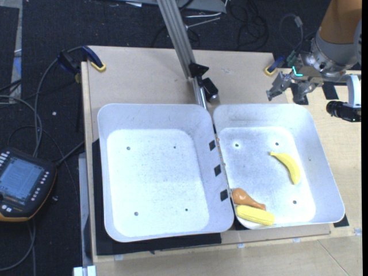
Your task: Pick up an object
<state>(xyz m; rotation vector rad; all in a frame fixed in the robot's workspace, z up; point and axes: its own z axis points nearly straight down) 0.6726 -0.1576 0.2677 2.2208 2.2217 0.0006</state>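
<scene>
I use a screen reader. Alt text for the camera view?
The gripper hangs above the right bin's far edge, holding nothing. That bin holds a banana, a corn cob and an orange drumstick-like toy.

Arm (339, 25) at upper right, hand (289, 91) open, pointing down-left.

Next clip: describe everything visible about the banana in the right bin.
The banana is a small, curved, plain yellow piece with a smooth, toy-like look and a darker tip at its upper left end. It lies flat on the speckled floor of the right bin, running diagonally from upper left to lower right. Nothing touches it: the corn cob and the orange piece lie apart, near the bin's front edge. The gripper hangs beyond the bin's far rim.
</scene>
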